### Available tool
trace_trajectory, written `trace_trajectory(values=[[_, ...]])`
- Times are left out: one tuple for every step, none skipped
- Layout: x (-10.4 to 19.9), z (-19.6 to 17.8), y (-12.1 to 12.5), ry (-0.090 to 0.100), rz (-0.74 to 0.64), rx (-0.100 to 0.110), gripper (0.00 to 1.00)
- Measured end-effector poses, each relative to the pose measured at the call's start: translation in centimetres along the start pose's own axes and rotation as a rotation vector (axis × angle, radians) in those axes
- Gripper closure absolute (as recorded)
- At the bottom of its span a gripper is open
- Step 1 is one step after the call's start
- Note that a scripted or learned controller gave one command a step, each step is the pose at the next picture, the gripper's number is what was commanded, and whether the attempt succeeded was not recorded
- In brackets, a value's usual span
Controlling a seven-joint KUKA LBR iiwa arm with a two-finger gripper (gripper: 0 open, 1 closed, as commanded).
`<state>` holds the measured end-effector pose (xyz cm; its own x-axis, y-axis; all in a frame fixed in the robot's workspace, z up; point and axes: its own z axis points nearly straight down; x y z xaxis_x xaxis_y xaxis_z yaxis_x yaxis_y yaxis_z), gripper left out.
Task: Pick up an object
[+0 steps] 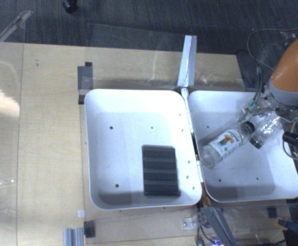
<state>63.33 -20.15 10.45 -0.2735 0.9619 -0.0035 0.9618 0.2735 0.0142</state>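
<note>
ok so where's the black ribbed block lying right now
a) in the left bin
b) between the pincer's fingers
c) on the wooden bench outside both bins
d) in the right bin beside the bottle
a: the black ribbed block lies flat on the floor of the left bin, near its front edge, while the clear bottle lies in the right bin.

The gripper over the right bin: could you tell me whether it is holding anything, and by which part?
Cannot be told. The gripper sits at the capped end of the clear bottle in the right bin.
</note>
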Motion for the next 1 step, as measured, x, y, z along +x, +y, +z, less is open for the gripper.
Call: trace_trajectory(values=[[6.67,-9.33,4.59,0.001,-0.01,0.006,1.0]])
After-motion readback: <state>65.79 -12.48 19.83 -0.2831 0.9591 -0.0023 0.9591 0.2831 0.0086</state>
